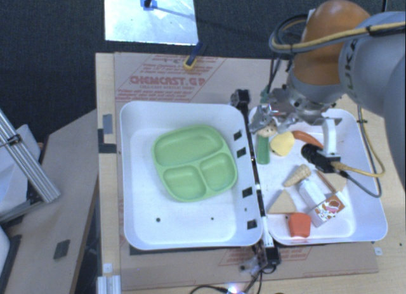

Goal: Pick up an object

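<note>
1. Camera view, right half of the frame: the arm (371,58) reaches in from the right edge and sets the gripper (268,119) low over the upper left corner of the right bin (356,215), close to the wall shared by the bins. Whether the gripper is apart, together or clamped on anything cannot be told; the wrist hides its tip.
2. Candidate objects: a yellow piece (283,143) and an upright green cylinder (262,149) lie just below the gripper in the frame, near each other. Their closeness to the gripper suggests that one of them is the target. Neither appears lifted.
3. Remaining contents, toward the lower right: an orange-red strip (308,138), a cone (297,175), a tan wedge (282,204), a red block (299,225) and a white carton (327,209), scattered loosely, as if tipped in for picking.
4. Left half of the frame: the left bin (139,218) holds a green divided tray (193,163), flat and well apart from the gripper.
</note>
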`<action>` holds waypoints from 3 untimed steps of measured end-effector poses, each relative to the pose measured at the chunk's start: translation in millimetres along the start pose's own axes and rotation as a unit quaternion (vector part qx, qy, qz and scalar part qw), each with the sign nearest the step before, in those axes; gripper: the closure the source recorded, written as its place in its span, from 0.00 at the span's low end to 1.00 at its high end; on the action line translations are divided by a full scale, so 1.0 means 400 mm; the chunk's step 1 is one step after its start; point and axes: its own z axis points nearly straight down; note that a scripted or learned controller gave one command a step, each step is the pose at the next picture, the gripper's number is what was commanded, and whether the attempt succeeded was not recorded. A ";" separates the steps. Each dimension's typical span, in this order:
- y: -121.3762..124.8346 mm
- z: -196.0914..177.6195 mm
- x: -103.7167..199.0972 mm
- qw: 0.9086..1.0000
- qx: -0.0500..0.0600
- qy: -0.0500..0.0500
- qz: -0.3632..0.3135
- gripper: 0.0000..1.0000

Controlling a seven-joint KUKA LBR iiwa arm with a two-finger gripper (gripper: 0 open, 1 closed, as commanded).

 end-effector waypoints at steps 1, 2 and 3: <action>-0.055 -0.019 0.120 1.000 0.001 0.000 0.000 1.00; -0.137 0.003 0.227 1.000 0.002 0.000 0.000 1.00; -0.122 0.038 0.243 1.000 0.001 -0.001 0.002 1.00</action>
